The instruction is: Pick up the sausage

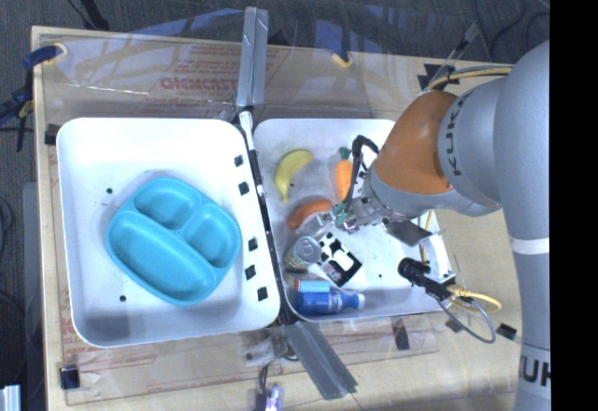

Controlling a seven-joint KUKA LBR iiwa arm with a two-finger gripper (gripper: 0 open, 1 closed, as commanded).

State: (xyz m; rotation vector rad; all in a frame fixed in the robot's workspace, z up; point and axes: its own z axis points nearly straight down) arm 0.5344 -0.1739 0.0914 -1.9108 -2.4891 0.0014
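The sausage [308, 211], a reddish-orange rounded piece, lies in the right bin [392, 134] close to its left wall. My gripper [334, 253] hangs low over the bin's middle, just below and to the right of the sausage. The sausage lies apart from it on the bin floor. The grey arm with its orange band [416, 157] covers the right part of the bin.
A yellow banana [291, 171] and an orange carrot [344, 180] lie just behind the sausage. A greyish round object [303, 252] sits left of the gripper, and a blue bottle [329, 300] lies at the front wall. The left bin [84, 148] holds a blue divided plate [175, 236].
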